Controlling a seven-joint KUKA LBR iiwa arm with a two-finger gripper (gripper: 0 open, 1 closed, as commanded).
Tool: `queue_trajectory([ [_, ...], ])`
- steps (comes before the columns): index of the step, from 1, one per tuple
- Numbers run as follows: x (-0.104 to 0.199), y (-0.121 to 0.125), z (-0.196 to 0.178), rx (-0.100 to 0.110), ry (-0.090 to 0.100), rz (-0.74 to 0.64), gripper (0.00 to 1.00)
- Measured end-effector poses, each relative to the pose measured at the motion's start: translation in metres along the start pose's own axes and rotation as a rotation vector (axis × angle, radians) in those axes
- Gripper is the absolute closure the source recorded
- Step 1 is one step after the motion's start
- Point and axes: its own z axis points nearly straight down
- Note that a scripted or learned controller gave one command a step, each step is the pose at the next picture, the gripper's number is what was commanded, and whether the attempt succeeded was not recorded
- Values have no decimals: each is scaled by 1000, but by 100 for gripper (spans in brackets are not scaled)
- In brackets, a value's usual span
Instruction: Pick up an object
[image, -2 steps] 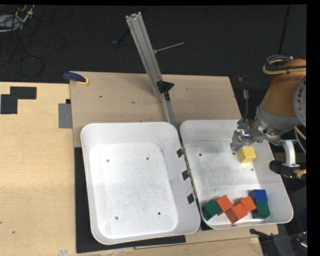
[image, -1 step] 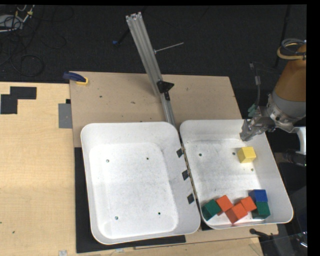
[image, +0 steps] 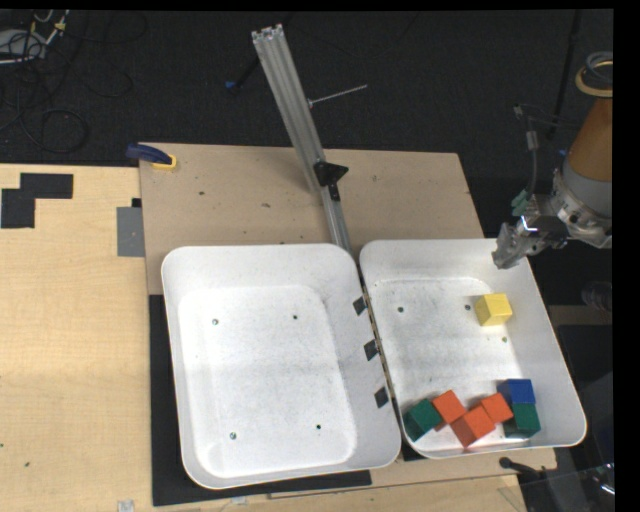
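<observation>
where the arm reaches in, its claw hangs above the right bin's rim.

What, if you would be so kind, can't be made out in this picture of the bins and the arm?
- Pincer, camera view: too small and blurred to judge its state.
- Green block behind the blue block: partly covered, shape unclear.
- Arm: cut off by the right edge.

light: even, bright on white bins | background: dim beyond bench far edge | shadows: soft | focus: slightly grainy
</observation>
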Motion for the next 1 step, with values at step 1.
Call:
queue_trajectory([
  [1, 60, -12, 5, 6, 4, -3, 100],
])
